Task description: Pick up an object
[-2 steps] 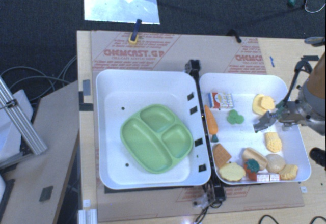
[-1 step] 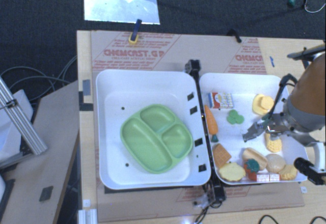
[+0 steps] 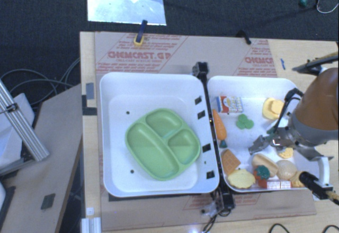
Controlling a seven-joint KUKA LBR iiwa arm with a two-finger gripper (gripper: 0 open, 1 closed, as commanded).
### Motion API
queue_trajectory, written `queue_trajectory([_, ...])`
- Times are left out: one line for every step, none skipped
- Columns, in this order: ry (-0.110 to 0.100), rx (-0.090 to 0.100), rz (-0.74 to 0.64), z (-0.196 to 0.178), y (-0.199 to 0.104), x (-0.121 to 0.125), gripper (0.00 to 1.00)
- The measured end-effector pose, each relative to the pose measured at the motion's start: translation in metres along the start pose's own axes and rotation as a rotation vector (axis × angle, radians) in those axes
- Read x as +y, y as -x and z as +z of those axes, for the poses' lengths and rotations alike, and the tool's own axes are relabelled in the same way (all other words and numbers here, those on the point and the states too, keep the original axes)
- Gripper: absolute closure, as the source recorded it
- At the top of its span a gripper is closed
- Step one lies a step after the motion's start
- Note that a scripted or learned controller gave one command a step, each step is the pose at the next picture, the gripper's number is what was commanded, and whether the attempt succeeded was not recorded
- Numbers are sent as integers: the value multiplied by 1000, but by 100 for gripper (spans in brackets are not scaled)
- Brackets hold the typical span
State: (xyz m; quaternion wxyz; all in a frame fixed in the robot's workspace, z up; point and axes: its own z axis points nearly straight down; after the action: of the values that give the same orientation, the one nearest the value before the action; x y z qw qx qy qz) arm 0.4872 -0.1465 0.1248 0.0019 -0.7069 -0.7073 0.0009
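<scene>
My gripper (image 3: 260, 144) hangs low over the middle of the right bin (image 3: 253, 84), on the grey arm with its orange band (image 3: 319, 102) reaching in from the right. It is just above a pale bun (image 3: 265, 162) and a red and green toy (image 3: 262, 172). To its left lie an orange carrot (image 3: 219, 126) and a brown bread slice (image 3: 230, 161). A green broccoli piece (image 3: 244, 121) sits just beyond it. Nothing is visibly held.
The right bin also holds a white and red carton (image 3: 229, 104), a yellow wedge (image 3: 273, 107), a yellow round piece (image 3: 241, 179) and a beige egg shape (image 3: 286, 169). A green divided plate (image 3: 163, 143) lies in the left bin (image 3: 119, 94). A black divider (image 3: 204, 100) separates the bins.
</scene>
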Motion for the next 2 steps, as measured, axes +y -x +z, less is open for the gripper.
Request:
queue_trajectory([2,0,-1,42,0,0,0])
queue_trajectory([7,-2,-1,30,0,2,100])
